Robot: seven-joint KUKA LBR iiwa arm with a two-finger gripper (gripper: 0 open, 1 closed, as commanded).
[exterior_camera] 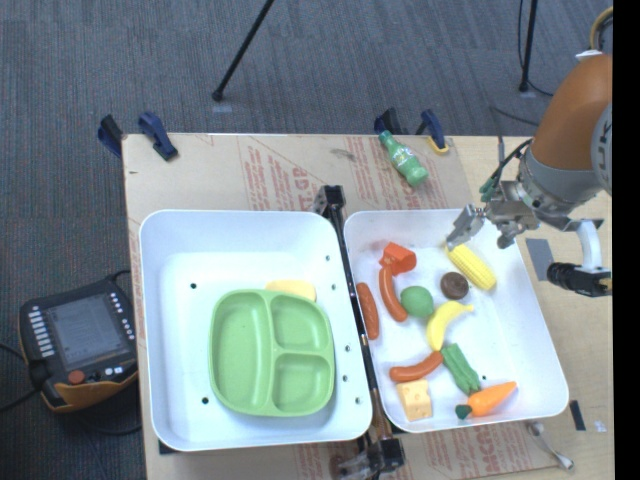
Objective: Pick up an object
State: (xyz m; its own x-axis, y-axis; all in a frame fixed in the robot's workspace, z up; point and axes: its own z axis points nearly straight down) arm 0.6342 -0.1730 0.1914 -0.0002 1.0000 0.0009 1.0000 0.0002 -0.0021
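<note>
The right bin (530,308) holds several toy foods. Among them are a corn cob (472,266), a red pepper (397,258), a green lime (417,300), a brown round piece (455,285), a banana (447,320), three sausages (369,310), a green cucumber (461,368), a carrot (490,398) and a cheese cube (415,400). My gripper (485,230) hangs over the bin's far right corner, just above the corn cob. It is open, its two fingers are spread, and nothing sits between them.
In the left bin (175,268) lies a green divided plate (272,351) with a yellow piece (291,290) at its far edge. A green bottle (404,160) lies on the bench behind the bins. Clamps (157,133) grip the bench's far edge.
</note>
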